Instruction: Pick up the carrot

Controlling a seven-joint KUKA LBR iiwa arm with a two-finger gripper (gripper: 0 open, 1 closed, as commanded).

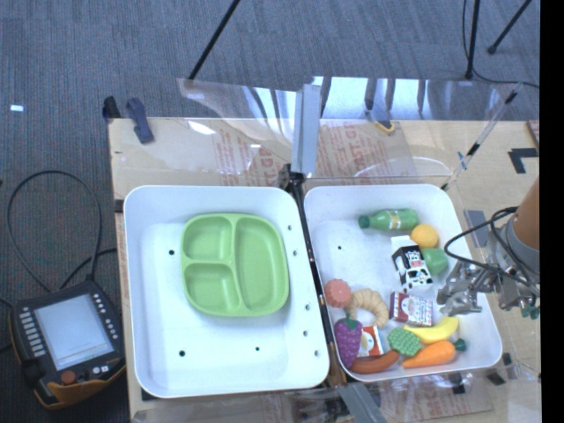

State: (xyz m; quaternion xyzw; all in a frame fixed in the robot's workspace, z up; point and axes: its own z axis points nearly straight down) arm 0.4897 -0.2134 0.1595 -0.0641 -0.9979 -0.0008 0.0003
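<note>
The end effector hangs over the right edge of the right bin, above the toys; whether it is apart or together cannot be told from here, and nothing shows clamped in it. This looks like the approach step. The carrot lies below it toward the bin's front corner, just under the banana and beside the corn. Next it likely needs to shift toward the front wall and descend, avoiding the banana
</note>
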